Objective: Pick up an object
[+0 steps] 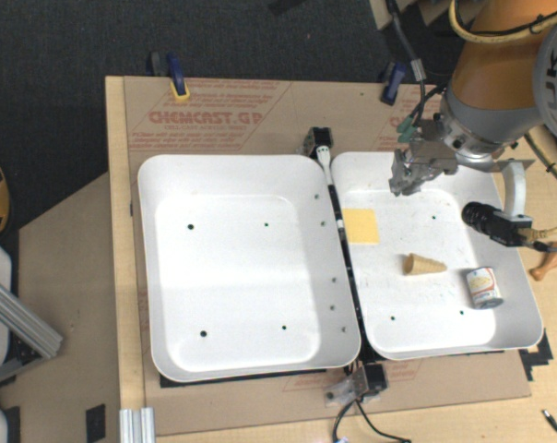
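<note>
Right bin (500,335): gripper (406,185) above yellow square (361,226)

Fixed overhead cam, slanted, both bins (159,247)

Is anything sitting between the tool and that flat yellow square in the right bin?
Nothing visible does. The tool is over the upper part of the right white bin, and the flat yellow square lies down-left of it across bare bin floor. The tan cone-shaped piece and small silver can lie off to the lower right.
</note>
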`<action>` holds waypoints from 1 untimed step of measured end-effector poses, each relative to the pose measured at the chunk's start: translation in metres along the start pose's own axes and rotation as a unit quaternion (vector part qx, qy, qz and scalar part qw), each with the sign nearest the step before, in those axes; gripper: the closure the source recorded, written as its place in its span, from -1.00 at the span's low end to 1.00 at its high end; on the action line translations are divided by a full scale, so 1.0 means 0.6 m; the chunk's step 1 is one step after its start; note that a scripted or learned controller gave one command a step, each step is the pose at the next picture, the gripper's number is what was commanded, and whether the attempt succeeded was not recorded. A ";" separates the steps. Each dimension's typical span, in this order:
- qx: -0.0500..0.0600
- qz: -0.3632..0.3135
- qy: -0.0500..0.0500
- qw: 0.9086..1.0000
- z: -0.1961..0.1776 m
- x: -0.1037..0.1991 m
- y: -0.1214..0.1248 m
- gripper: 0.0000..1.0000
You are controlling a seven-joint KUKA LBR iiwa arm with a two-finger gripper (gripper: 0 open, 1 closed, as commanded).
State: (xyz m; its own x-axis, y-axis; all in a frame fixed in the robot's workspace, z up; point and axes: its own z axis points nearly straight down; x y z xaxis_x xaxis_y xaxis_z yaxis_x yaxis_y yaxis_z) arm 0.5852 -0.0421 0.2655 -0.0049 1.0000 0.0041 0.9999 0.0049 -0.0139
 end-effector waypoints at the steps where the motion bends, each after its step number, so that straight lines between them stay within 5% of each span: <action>1: -0.014 -0.002 -0.001 1.000 -0.193 0.101 -0.029 1.00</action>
State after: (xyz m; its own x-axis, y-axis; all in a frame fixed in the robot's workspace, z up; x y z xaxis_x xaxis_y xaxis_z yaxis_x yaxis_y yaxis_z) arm 0.5692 0.0181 0.3817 -0.0084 1.0000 0.0028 0.9999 0.0084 0.0145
